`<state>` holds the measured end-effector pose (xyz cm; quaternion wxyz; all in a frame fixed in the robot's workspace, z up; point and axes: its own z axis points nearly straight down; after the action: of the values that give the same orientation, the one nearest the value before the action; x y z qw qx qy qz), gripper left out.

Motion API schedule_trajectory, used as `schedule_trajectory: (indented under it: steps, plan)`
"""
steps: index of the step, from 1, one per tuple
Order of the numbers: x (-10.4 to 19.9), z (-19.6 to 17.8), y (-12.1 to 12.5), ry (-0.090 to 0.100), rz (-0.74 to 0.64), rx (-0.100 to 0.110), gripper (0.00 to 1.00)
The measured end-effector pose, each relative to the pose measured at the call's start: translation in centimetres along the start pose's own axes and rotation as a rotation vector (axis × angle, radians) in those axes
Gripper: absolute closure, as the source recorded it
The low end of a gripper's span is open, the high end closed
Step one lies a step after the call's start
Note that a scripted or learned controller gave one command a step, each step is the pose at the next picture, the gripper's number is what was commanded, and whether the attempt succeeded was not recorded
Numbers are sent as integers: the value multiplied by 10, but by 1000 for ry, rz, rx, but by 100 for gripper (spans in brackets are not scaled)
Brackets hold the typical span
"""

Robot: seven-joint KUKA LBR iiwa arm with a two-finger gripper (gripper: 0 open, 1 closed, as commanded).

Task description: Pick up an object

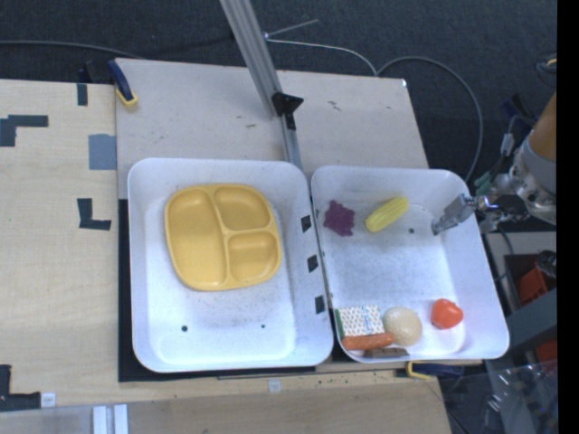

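The right bin [398, 269] holds a yellow corn cob [387, 213], a purple toy [339, 218], a red-orange tomato-like ball [447, 314], a cream egg-shaped object [403, 325], an orange carrot-like stick [367, 341] and a patterned card [359, 319]. My gripper [452, 213] hangs over the right bin's upper right rim, right of the corn, with nothing seen between its fingers. The arm enters from the right edge.
The left bin [154, 324] carries a yellow three-compartment tray [223, 236]. A metal pole [253, 48] slants down from the top to the gap between the bins. Cables run over the dark floor at the upper right. The wooden bench spreads left.
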<state>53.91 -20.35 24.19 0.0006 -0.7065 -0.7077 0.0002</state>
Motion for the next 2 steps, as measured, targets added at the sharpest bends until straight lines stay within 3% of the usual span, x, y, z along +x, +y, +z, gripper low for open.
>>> schedule_trajectory:
  steps: [1, 2]
  plan:
    - [17, 136, -33, 3, 1, 10, 0]
    - [113, 153, -54, 0, -3, -1, 0]
